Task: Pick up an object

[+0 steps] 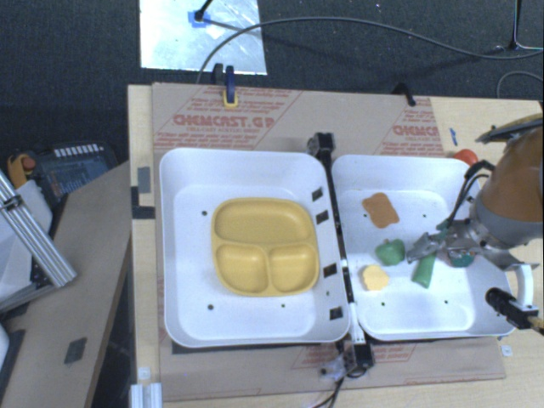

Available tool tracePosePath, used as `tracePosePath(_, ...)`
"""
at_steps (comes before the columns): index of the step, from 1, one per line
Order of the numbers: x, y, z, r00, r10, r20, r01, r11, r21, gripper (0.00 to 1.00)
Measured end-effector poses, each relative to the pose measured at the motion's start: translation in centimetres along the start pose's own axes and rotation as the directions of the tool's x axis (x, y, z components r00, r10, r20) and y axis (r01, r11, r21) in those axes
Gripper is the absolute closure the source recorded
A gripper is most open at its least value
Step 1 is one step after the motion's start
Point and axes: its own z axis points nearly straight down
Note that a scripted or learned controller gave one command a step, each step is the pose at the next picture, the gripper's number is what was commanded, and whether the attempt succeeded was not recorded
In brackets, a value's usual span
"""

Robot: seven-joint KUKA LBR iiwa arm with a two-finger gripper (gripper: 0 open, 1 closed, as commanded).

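Cardboard covers the worktop (280,113) under two white bins. My hand (425,249) is low in the right bin (425,317); I cannot tell its state. A green cylinder (423,270) lies just beside it, a green pepper (390,251) and yellow piece (375,277) crowd its left, with a brown slab (380,210) beyond. A yellow tray (260,246) sits in the left bin (191,313).

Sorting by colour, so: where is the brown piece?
The brown piece lies in the right bin, toward its far side, above the green pepper.
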Motion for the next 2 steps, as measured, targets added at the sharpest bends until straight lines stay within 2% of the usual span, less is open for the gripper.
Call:
tracePosePath(1,-0.3,-0.2,-0.8,1.000,0.003,0.006,-0.003,1.000,0.004,1.00)
tracePosePath(2,-0.4,-0.5,-7.0,1.000,0.007,0.012,-0.007,1.000,0.002,1.00)
